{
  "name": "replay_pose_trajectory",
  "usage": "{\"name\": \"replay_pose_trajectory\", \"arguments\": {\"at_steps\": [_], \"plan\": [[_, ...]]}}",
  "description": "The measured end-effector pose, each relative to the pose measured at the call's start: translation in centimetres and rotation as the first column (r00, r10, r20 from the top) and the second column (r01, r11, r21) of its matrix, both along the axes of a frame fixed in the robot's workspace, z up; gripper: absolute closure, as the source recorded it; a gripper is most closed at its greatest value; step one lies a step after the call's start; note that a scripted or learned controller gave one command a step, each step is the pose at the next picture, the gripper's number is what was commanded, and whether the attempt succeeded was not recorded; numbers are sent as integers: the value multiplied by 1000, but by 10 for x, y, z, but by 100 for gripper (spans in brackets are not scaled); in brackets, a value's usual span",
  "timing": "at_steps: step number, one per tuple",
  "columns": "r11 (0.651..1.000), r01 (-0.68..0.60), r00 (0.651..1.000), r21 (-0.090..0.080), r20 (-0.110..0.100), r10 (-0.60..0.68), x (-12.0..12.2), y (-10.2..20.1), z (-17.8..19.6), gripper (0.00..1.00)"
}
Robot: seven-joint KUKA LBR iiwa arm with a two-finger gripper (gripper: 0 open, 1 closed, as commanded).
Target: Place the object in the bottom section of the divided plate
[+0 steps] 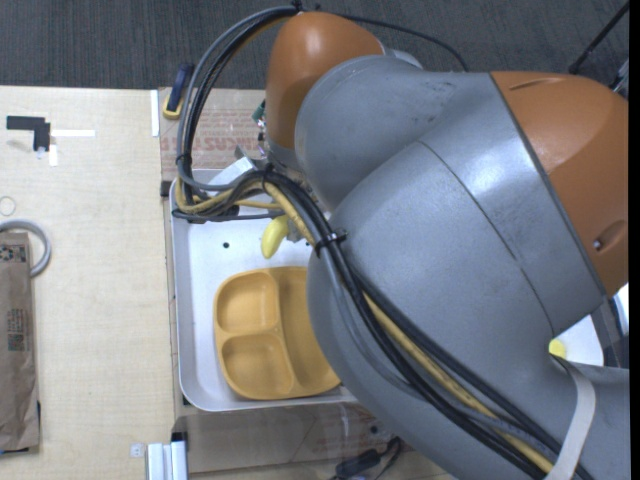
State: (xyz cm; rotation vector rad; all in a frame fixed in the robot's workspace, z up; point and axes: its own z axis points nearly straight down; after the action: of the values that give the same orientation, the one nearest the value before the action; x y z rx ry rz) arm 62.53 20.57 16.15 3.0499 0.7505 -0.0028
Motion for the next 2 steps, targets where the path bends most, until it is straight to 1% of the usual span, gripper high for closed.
{"name": "replay_pose_trajectory", "arguments": {"at_steps": [1,2], "plan": [[959,283,959,0,2,-283,16,21,-41,100],[959,283,959,0,2,-283,27,21,-21,100]]}}
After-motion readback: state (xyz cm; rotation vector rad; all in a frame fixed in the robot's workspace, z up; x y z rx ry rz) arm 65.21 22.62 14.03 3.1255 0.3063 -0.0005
